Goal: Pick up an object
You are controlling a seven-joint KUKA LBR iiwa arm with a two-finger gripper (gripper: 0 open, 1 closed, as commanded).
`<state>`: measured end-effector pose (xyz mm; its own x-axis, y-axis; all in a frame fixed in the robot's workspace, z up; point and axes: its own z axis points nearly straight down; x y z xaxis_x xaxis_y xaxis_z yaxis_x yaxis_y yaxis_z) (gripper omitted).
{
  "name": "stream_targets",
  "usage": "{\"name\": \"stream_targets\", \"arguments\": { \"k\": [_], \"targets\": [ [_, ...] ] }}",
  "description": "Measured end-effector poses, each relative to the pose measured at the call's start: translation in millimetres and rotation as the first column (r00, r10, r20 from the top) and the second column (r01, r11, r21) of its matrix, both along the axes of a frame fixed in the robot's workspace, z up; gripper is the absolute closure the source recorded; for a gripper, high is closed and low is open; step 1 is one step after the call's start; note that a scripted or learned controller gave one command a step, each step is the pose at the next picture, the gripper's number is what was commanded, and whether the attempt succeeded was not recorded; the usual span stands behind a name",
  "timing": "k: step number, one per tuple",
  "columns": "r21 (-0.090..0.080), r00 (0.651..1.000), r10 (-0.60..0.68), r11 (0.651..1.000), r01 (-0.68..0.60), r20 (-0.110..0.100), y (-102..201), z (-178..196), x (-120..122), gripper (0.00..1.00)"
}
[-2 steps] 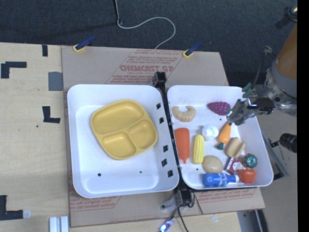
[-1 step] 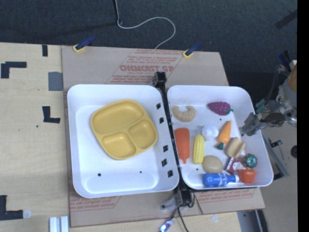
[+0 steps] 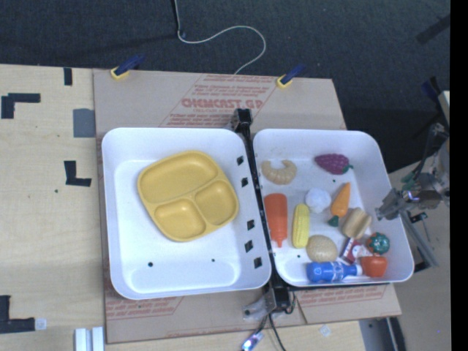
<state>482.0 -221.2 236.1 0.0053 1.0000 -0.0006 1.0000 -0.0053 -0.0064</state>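
Observation:
The right bin (image 3: 365,146) holds several toy foods. Among them are a tan croissant (image 3: 279,171), purple grapes (image 3: 333,163), a small orange carrot (image 3: 340,199), a white lump (image 3: 317,199), a long orange-red piece (image 3: 276,218) and a yellow corn cob (image 3: 300,225). Nearer the front lie a potato (image 3: 322,248), a brown roll (image 3: 356,222), a blue bottle (image 3: 330,271), a red tomato (image 3: 374,267) and a green ball (image 3: 378,243). My gripper (image 3: 401,202) hangs just outside the bin's right rim, beside the roll and apart from every object.
The left bin (image 3: 117,196) carries a yellow divided plate (image 3: 189,194). A black hinge strip (image 3: 252,196) runs between the bins. Cardboard (image 3: 219,101) lies under both bins, with a white cable (image 3: 219,35) behind them.

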Motion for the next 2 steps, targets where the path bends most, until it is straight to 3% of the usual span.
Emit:
{"name": "stream_targets", "arguments": {
  "k": [1, 2],
  "targets": [
    [0.002, 1.0, 0.013, 1.0, -0.013, 0.007, 68, 30, 3, 1.0],
    [0.001, 1.0, 0.013, 1.0, -0.013, 0.012, 126, 106, 3, 1.0]
  ]
}}
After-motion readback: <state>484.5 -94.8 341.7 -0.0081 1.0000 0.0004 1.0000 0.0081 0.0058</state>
